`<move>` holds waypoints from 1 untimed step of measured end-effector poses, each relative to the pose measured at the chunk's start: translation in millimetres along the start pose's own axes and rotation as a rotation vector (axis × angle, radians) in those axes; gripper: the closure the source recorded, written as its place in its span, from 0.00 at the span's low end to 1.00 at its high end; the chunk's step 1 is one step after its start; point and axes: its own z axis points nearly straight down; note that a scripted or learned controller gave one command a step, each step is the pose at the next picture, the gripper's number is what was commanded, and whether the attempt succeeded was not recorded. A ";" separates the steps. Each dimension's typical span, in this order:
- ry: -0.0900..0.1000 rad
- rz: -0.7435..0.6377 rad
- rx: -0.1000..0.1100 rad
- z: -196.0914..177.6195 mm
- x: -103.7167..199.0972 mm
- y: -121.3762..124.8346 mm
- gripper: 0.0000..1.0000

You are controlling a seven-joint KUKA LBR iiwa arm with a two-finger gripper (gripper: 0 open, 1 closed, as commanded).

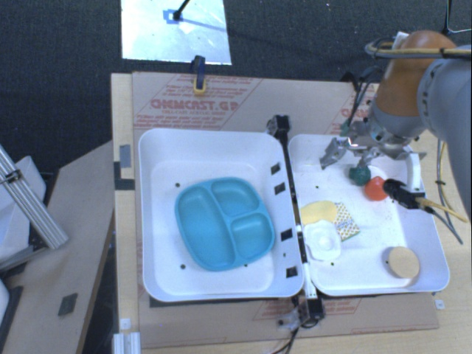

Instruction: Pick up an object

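In the camera view, the grey arm with its orange band (413,72) reaches in from the right over the far part of the right-hand white bin (435,268), and its two-finger gripper (352,153) hangs with fingers spread apart and nothing between them, just above a small dark-green round object (360,174). Near that object lie a red-orange rounded piece (375,188), a flat yellow disc (318,212), a patterned square pad (345,222), a white round lid-like piece (321,240) and a tan wooden disc (403,262). The left-hand white bin (158,271) bears a light-blue divided plastic plate (223,222).
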 end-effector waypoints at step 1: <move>0.000 -0.002 0.000 61.1 -0.2 5.2 0.00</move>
